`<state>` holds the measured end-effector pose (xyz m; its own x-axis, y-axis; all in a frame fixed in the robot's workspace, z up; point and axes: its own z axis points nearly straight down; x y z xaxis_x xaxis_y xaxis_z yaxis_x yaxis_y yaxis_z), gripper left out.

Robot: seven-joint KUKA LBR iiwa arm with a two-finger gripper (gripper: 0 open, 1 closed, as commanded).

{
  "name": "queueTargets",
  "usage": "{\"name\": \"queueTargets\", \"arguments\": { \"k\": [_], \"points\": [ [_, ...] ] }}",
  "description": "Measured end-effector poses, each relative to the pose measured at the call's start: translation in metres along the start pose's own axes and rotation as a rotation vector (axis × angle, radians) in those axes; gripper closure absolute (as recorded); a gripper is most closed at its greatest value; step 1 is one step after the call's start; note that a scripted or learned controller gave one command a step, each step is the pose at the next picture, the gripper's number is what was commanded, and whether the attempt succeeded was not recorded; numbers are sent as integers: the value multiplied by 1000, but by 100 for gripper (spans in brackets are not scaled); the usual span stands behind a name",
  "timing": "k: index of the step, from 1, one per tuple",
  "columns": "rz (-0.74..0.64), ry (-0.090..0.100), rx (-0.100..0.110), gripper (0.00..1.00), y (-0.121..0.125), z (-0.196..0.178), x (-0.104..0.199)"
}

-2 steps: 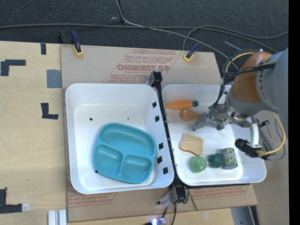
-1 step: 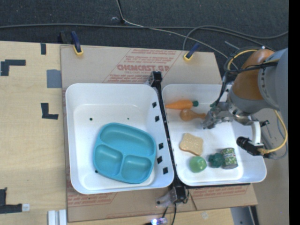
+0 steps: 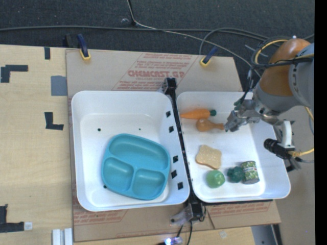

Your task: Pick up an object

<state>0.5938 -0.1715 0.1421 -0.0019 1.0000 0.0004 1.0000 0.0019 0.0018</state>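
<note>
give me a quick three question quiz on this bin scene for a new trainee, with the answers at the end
1. True or false: the blue tray lies in the right bin.
2. Which item lies nearest the gripper? A) green ball B) brown wooden piece C) bread slice
3. Fill in: the carrot lies near the right bin's ____ edge (far or near).

Key: 1 false, it lies in the left bin. 2 B. 3 far.

Dark carpet point(image 3: 153, 6), wood bench point(image 3: 30, 137) w/ cardboard point(image 3: 148, 70)
</note>
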Motion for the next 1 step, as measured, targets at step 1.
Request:
{"name": "queueTargets", "arguments": {
  "k": [1],
  "points": [
    [0, 0, -1, 100, 4, -43, 5]
  ]
}}
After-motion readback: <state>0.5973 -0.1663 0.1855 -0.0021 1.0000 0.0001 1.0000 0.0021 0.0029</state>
